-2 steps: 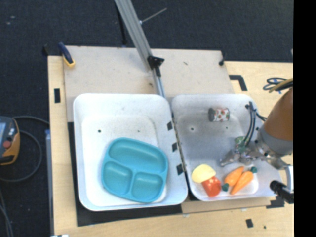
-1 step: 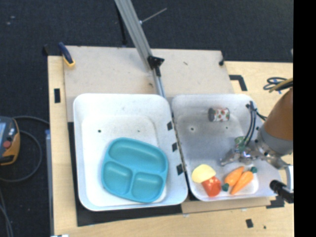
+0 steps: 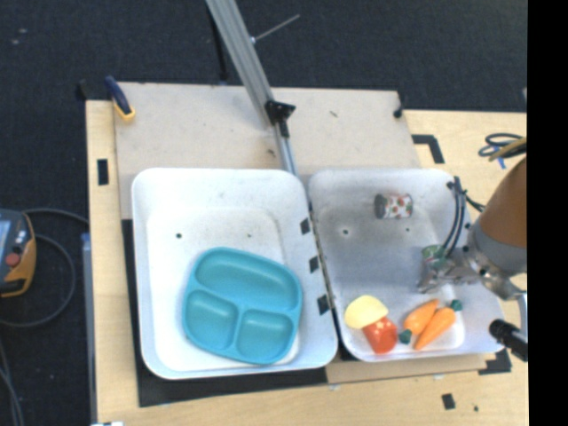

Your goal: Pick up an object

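Jaws (image 3: 437, 273) hovering low in right bin (image 3: 355, 202), their opening too blurred to tell, nothing visibly between them.

Lying just beside, toward near edge: two carrots (image 3: 428, 322), likely light, stiff, smooth plastic; probably gripping best across the thick orange middle, keeping clear of tomato (image 3: 381, 335) and yellow piece (image 3: 365, 310).

light blue divided plate (image 3: 241, 305) in a white bin (image 3: 155, 238); orange carrots (image 3: 429, 322), red tomato (image 3: 381, 336), pale yellow lemon (image 3: 365, 310).

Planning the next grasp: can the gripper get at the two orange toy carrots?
Probably yes: the gripper hangs just above the orange toy carrots in the right white bin, with nothing covering them.
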You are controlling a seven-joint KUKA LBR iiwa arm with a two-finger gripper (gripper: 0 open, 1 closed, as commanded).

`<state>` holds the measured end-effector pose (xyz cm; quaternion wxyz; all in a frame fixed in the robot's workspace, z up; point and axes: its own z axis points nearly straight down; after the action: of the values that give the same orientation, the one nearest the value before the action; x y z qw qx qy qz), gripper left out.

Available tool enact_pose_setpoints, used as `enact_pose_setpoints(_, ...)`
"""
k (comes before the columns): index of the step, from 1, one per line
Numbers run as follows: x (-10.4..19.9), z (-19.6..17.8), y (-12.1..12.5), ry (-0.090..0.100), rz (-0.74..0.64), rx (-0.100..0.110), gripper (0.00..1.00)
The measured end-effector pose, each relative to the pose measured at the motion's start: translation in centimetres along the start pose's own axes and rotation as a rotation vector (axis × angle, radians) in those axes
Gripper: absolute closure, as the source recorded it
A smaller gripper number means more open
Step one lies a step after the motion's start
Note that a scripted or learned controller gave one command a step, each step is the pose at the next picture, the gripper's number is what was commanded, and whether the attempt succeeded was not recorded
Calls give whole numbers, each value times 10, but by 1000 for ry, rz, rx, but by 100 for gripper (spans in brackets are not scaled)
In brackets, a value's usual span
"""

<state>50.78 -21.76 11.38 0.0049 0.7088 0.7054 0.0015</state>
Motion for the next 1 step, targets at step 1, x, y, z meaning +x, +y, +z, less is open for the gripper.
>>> enact_pose_setpoints(1, 7, -60, 5, 2, -9, 1, 100)
